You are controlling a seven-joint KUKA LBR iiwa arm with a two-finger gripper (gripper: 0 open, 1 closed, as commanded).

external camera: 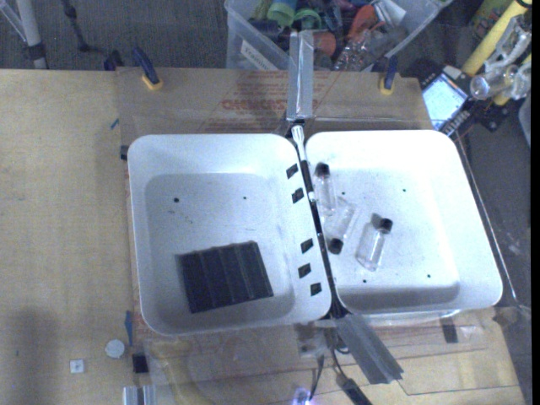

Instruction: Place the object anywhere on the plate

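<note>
Currently three clear vials (pixel 369 245), black-capped, lying in right bin (pixel 439 167) near divider; dark ridged plate (pixel 224 275) in left bin (pixel 160 184). Likely light, rigid, slippery, breakable, roll-prone; best grasped across mid-body. Gripper state: cannot tell.

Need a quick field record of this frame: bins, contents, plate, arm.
left bin: holds a dark ribbed rectangular plate, lying flat toward the near side
right bin: holds three small clear vials with black caps
vial 1: near the divider, far side
vial 2: near the divider, cap toward the near side
vial 3: more toward the bin's middle, cap toward the far side
on plate: nothing yet
beyond bench: clear tub of mixed colourful items
</note>
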